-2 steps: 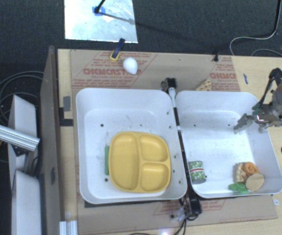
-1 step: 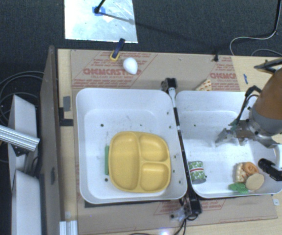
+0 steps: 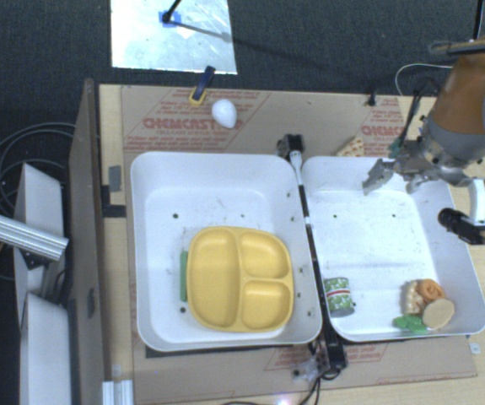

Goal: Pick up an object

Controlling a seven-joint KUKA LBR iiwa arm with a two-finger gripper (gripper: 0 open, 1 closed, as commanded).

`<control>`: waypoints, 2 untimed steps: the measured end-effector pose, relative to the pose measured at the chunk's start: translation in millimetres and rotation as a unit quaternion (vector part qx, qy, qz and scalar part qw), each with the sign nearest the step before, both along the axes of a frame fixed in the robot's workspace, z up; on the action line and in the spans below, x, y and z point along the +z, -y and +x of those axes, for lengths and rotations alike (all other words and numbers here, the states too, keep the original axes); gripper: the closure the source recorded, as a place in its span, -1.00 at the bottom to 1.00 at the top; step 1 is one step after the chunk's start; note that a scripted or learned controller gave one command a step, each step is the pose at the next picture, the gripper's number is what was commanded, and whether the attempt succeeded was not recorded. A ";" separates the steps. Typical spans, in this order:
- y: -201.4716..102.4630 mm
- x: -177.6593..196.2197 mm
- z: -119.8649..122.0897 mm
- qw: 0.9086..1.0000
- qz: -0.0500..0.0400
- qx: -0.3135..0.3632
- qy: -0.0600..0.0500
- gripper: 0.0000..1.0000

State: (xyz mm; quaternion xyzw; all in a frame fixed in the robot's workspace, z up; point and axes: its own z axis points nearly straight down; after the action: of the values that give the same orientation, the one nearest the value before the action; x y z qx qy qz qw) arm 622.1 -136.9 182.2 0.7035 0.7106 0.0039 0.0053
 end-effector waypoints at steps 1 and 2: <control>8.2 -85.5 -25.2 1.000 0.001 -0.005 -0.008 -1.00; -34.0 -24.0 51.4 1.000 0.001 0.000 0.000 -1.00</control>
State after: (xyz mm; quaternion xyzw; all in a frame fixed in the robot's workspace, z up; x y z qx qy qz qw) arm 673.5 -102.9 158.2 0.7035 0.7106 0.0042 0.0048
